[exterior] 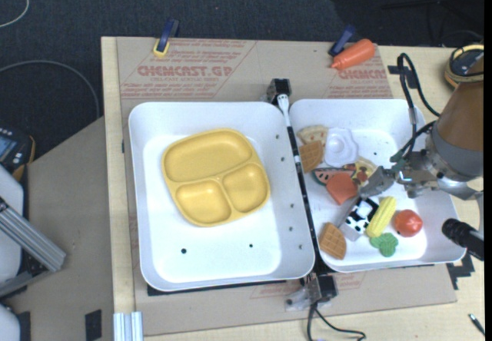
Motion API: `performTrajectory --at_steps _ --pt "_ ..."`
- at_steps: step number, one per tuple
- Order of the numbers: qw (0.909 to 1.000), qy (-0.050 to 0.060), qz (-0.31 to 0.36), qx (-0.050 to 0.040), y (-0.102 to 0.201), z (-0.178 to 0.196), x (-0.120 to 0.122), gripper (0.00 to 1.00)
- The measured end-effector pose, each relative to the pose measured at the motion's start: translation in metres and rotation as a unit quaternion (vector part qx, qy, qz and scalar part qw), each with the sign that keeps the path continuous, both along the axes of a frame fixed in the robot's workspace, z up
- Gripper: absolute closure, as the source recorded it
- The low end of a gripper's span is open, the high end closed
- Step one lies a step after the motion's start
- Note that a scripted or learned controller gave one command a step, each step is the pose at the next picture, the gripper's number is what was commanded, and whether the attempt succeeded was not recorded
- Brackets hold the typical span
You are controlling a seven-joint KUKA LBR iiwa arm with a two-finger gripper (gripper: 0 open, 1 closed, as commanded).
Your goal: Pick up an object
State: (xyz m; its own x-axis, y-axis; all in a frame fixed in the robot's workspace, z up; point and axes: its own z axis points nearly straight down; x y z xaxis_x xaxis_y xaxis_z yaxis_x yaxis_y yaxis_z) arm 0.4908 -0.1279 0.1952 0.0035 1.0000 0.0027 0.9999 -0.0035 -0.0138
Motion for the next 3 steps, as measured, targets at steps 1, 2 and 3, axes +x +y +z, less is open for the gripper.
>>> performTrajectory --at_steps 1,2,3 --pt "1.0000 -0.007 0.002 -0.0012 0.000 0.006 0.003 0.00" --pt "1.0000 -0.003 0.002 0.0000 0.000 -0.054 0.010 0.00" --pt "1.0000 -0.003 0.002 0.0000 0.001 -0.108 0.008 0.00"
